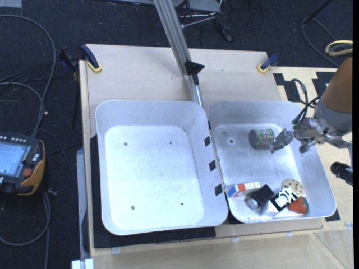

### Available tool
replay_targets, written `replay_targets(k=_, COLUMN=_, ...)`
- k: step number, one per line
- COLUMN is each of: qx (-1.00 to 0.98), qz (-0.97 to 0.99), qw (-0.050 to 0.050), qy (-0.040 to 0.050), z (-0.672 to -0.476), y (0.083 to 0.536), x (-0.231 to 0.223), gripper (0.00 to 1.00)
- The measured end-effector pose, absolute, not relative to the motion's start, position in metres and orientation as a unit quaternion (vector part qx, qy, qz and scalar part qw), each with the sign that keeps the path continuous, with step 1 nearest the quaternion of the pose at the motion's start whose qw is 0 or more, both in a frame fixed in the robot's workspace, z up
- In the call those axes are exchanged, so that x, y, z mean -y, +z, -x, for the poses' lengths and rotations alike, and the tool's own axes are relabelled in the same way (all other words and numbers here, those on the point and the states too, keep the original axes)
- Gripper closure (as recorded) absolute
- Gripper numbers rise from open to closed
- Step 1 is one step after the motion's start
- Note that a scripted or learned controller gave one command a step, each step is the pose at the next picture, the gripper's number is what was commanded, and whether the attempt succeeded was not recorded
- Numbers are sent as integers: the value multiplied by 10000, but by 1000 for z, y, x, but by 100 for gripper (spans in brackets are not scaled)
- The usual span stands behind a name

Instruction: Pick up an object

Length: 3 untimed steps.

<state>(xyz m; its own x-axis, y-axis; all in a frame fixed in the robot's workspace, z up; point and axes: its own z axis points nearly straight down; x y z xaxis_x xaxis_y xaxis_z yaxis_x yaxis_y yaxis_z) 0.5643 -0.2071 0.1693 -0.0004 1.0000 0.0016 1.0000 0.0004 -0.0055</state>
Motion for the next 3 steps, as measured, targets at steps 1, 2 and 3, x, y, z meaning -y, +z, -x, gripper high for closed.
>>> replay_targets(k=1, qx=7073, qz=7069, qw=19, qy=10, z=-557, y=122, x=201, gripper=0)
replay_targets(k=2, qx=7071, qz=7071, qw=-9, qy=-5, z=-558, y=89, x=201, gripper=0)
replay_targets(k=3, qx=7072, qz=7070, qw=-30, qy=-16, z=-559, y=102, x=202, gripper=100)
